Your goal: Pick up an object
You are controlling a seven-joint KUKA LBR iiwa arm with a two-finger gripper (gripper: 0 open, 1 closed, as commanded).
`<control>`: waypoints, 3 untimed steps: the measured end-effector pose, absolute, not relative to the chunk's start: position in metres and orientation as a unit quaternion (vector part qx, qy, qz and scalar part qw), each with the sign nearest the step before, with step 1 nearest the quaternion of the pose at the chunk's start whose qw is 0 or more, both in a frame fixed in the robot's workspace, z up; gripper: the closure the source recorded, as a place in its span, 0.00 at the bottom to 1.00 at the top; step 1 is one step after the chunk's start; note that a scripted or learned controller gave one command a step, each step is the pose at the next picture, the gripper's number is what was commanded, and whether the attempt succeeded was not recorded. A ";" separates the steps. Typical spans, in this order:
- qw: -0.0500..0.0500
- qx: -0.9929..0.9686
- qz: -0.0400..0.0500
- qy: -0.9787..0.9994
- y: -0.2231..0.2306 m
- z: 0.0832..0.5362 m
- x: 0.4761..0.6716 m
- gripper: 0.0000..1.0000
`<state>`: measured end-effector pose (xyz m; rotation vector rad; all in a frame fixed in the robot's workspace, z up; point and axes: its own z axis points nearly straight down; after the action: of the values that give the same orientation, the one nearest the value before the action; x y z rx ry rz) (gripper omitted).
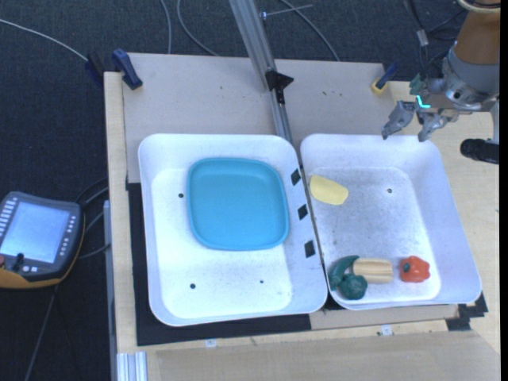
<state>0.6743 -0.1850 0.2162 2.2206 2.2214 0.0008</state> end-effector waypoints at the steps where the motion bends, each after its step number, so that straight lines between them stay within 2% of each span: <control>1: 0.000 0.707 0.000 0.707 -0.185 0.216 0.674 0.00; 3: -0.001 0.707 -0.001 0.707 -0.182 0.101 0.671 0.00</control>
<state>0.6714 -0.1818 0.1011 2.2229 2.2238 -0.0027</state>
